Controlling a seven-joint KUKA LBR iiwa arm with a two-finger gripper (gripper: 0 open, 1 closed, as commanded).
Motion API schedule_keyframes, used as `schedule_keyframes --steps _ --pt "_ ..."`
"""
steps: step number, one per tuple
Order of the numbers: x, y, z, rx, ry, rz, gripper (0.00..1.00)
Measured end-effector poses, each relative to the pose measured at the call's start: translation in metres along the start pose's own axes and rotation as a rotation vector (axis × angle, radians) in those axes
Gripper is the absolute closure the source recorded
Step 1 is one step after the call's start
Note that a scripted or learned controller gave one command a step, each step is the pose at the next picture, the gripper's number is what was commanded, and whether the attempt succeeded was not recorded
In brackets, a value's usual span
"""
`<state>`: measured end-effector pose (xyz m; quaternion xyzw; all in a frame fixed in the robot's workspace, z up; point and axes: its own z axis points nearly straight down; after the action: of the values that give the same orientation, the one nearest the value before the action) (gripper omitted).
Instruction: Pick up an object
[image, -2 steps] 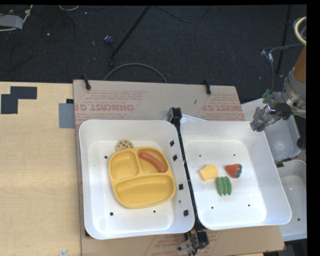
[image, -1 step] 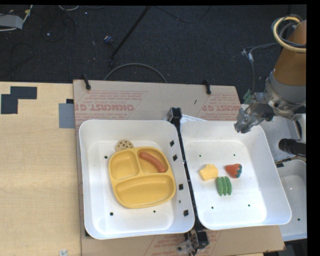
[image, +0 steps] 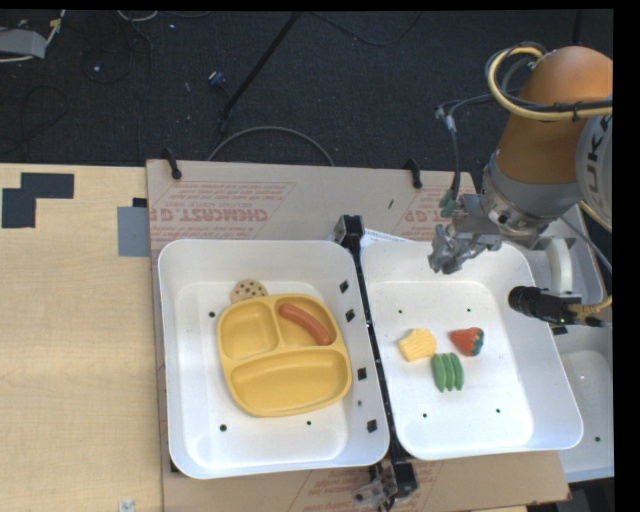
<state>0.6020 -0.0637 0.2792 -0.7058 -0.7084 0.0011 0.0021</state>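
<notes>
claw (image: 450, 262) – over right bin (image: 540, 420) back edge, grip state unclear | strawberry (image: 467, 341), corn (image: 418, 345), peas (image: 448, 372) – in bin

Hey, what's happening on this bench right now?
A robot arm reaches in from the right, its gripper over the back edge of the right bin. In that bin lie a yellow piece, a strawberry and a green pod, all untouched. The left bin holds a yellow tray with a sausage.

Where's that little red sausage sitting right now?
The sausage lies in the upper right compartment of the yellow tray, inside the left bin, with a round cookie just outside the tray's upper left rim.
</notes>
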Motion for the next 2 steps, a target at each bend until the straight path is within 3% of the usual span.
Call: schedule_keyframes --steps 2 --pt "0.101 -0.002 0.004 -0.001 0.0 -0.001 1.0"
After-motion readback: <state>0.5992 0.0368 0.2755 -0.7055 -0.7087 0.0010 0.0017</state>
